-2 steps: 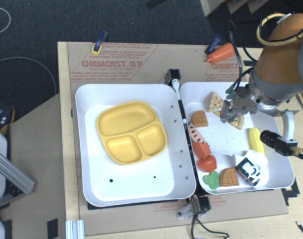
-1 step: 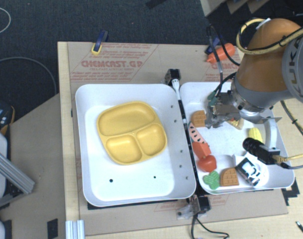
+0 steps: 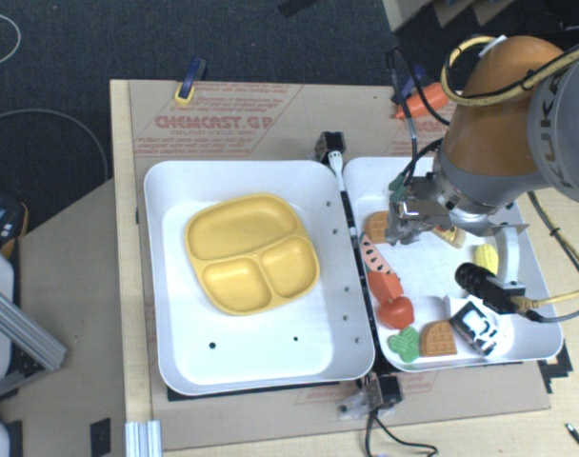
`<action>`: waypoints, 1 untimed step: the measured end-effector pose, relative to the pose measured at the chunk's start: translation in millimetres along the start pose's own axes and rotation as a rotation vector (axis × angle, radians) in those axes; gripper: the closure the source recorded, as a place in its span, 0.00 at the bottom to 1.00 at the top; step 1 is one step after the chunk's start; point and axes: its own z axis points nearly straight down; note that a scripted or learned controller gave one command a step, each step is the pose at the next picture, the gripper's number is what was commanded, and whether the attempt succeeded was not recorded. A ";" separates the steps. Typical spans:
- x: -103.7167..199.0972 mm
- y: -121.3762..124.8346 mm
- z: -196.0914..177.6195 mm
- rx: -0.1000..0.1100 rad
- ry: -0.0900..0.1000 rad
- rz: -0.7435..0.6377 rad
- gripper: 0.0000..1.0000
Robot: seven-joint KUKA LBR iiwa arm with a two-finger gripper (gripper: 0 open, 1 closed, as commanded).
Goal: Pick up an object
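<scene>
Gripper: hovering low in right bin; finger state impossible to tell.
Left bin: holding yellow divided plate.
Right bin: holding toy foods.

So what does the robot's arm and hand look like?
The arm is chunky and grey, with a big rounded orange band near the wrist. A yellow cable loops over that band, and thin black wires hang beside it. The hand is small, made of dark and silvery metal.
</scene>
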 end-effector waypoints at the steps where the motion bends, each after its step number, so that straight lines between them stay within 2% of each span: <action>1: 7.9 -4.5 7.4 0.000 0.000 0.001 1.00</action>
